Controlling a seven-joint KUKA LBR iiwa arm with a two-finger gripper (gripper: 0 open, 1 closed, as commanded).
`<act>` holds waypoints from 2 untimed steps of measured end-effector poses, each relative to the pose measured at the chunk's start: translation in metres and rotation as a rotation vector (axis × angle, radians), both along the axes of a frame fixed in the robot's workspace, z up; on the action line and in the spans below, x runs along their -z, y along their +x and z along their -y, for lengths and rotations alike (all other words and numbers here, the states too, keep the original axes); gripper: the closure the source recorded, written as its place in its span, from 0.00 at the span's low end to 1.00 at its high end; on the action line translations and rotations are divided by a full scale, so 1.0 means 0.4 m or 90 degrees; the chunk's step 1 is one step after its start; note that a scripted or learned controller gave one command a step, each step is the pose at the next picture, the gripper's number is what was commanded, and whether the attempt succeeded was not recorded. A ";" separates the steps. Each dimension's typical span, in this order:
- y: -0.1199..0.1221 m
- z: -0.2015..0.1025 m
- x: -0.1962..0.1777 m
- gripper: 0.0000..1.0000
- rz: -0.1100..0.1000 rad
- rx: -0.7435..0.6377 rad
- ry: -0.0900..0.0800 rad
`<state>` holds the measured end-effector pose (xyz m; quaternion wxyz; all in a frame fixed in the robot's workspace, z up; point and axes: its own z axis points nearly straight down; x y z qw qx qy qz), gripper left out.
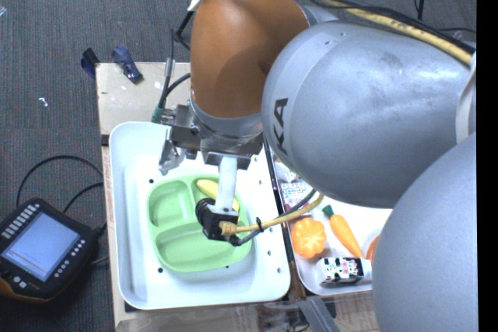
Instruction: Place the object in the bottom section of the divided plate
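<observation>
While arm overhangs green plate | pumpkin, carrot in right bin

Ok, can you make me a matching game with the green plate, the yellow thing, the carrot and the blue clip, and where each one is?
Things
1. green plate
2. yellow thing
3. carrot
4. blue clip

Places
A. in the right bin
B. on the bare bench, beyond the bins
C. in an upper section of the plate
D. in the left bin

Pairs: 1-D, 2-C, 3-A, 4-B
</observation>
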<state>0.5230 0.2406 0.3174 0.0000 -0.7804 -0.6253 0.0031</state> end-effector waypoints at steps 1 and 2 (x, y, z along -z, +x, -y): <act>-0.001 -0.006 -0.014 1.00 -0.005 -0.005 -0.004; -0.001 -0.007 0.040 1.00 -0.001 0.155 -0.002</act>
